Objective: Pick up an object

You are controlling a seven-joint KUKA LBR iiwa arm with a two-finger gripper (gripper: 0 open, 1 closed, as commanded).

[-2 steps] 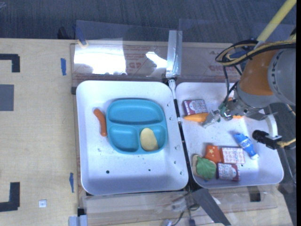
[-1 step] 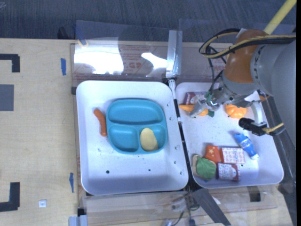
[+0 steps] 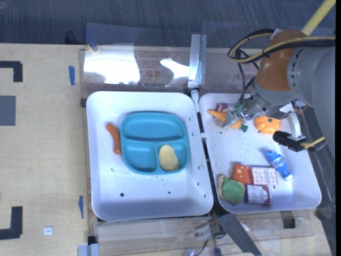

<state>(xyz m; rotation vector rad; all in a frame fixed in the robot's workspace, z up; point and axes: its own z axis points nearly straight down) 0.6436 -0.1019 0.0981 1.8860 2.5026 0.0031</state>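
Two shallow white bins sit side by side on a pale wooden bench, seen from above at a slant. The left bin [image 3: 101,196] holds a blue divided tray [image 3: 154,127]; a yellow potato-shaped toy [image 3: 169,157] lies in the tray's lower right compartment, and an orange toy sausage [image 3: 114,137] lies on the bin floor just beside the tray's left edge.

The right bin [image 3: 303,196] is more crowded. Along its near edge sit a green crumpled item [image 3: 232,191], a small red packet [image 3: 241,173], a pale printed box [image 3: 263,175] and a red-labelled can [image 3: 258,195], packed close together. A small blue bottle [image 3: 278,164] lies apart, toward the right.

The grey arm with its orange band [image 3: 274,71] reaches in from the right and covers the bin's far right corner. Its gripper [image 3: 241,112] is low at the far end of the bin, over a small orange carrot-like toy [image 3: 219,114] lying near the bin's left wall. An orange rounded toy [image 3: 266,124] sits just right of the gripper. Cannot tell how the gripper is set, or whether it has hold of the carrot-like toy: cables and clutter hide the tips
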